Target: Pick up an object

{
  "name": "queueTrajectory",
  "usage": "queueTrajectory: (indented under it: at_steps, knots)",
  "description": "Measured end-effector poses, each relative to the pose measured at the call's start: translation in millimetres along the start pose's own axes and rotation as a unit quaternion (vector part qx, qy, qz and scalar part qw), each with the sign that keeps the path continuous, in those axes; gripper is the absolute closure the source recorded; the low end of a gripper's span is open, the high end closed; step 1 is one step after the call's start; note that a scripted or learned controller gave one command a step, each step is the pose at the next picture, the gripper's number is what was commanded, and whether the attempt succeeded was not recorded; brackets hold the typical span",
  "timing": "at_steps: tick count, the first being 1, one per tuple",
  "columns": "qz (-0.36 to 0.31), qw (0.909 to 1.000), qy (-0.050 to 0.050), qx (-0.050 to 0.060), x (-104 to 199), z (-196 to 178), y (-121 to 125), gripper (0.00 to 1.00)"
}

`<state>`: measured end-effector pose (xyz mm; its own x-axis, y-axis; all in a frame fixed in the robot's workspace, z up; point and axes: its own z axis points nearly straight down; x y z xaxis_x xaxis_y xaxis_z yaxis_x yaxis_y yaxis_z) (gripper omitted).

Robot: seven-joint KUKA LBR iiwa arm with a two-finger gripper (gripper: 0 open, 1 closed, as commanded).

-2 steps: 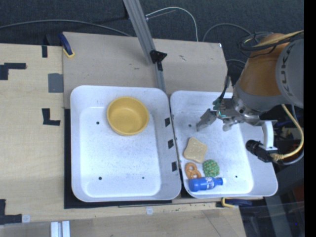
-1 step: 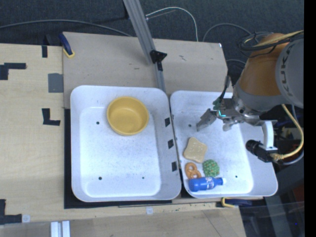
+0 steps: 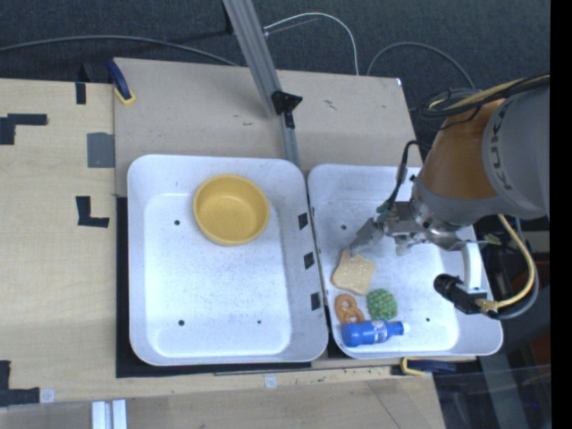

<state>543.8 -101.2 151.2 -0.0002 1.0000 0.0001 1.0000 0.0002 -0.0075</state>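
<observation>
We judge the bread slice (image 3: 354, 273), at 7 o'clock of the gripper (image 3: 366, 236), light and soft, best pinched across its edges; we cannot tell the jaw state.

The arm (image 3: 487, 164) runs off the right edge, covering part of the right bin (image 3: 357, 186).

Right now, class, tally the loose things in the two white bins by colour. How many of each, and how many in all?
Yellow: 1, the bowl in the left bin
Tan: 1, the bread slice in the right bin
Orange-brown: 1, the pretzel
Green: 1, the bumpy ball
Blue: 1, the bottle
Total: 5
</observation>
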Motion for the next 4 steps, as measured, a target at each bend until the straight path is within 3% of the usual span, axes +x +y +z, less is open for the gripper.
queueTrajectory:
  at_steps: [1, 2, 3, 4]
  knots:
    - [0.0, 1.0, 0.0, 0.0, -0.9, 44.0, -2.7, 0.0]
    - [0.0, 1.0, 0.0, -0.007, -1.6, 57.2, 0.5, 0.0]
    - [-0.001, 1.0, 0.0, -0.008, -0.7, 46.8, 1.0, 1.0]
    - [-0.001, 1.0, 0.0, -0.005, 1.1, -12.3, 9.3, 1.0]
